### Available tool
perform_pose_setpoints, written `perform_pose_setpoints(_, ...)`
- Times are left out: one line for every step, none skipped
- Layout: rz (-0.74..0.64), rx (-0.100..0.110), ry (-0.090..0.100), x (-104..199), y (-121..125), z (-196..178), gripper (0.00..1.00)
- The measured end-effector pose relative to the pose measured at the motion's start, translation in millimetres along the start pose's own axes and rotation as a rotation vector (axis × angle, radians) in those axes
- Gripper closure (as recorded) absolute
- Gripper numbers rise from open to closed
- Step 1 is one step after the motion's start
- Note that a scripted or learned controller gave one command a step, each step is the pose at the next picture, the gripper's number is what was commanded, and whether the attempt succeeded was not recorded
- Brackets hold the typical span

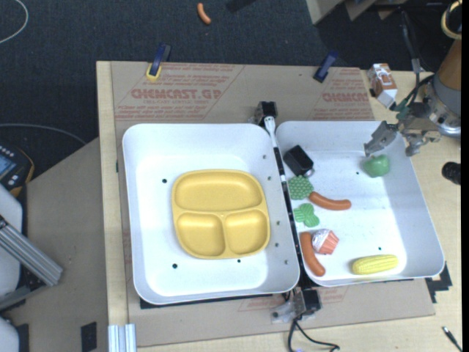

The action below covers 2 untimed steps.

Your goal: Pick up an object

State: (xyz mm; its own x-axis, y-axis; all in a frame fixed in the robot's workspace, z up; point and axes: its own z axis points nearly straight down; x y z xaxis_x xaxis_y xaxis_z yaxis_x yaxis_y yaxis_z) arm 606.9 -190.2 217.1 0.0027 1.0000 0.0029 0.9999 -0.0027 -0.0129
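Corn cob (375, 264) lies at the right bin's (421, 196) near edge. We see the gripper (396, 139) at the far right corner, jaws apart, just above a green object (377, 166). Nothing lifted yet; grasp pending.

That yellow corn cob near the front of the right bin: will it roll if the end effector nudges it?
Probably. The corn cob looks rounded and lies on its side on the bin's smooth white floor, so a sideways push would likely roll it. It looks like a light plastic toy, probably stiff.

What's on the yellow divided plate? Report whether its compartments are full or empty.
Empty: the yellow plate in the left bin shows bare compartments.
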Motion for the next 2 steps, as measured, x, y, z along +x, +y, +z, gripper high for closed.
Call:
perform_pose_setpoints(-0.003,-0.014,-0.003,0.3,2.8,-7.8,0.0)
perform_pose_setpoints(-0.003,-0.006,-0.001,-1.6,8.5,53.9,0.0)
